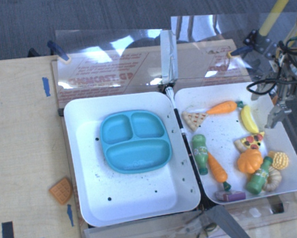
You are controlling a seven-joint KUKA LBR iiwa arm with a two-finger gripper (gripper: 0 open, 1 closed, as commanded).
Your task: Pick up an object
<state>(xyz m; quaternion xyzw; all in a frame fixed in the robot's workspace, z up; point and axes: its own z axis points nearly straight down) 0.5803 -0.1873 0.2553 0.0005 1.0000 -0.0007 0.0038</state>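
Risk first, biggest to smallest.

Right bin (293, 150) is crowded. Pumpkin (248, 161), green bottle (257, 181), corn cob (279, 159) and a pale bread-like piece (273, 180) are touching or overlapping at the near right corner. Coming down there likely clips two things or pushes one aside, so I'd judge a miss or double grab probable.

My gripper (276, 114) is over the right bin's far right edge, near the wall. I can't tell how wide it's open from here, and nothing visible in it. Descending this close to the rim could strike the wall instead of a target.

Banana (249, 119) is nearest, just beside me, apart from the carrot (223, 108) but close to the pizza slice (250, 142). It's curved and smooth, so could roll out of a pinch.

Cables at my wrist hang loose and could snag.

Counts, large to small:
- 2 white bins, left bin (83, 150) included
- 1 blue divided plate (135, 140), in the left bin
- 2 green bottles, second one (199, 152) near the divider
- 2 carrots, second (216, 168) beside that bottle
- 1 each: pumpkin, banana, corn cob, pizza slice, waffle wedge (195, 119), purple piece (229, 195)
- 1 waffle square (61, 190) on the bench, outside the bins
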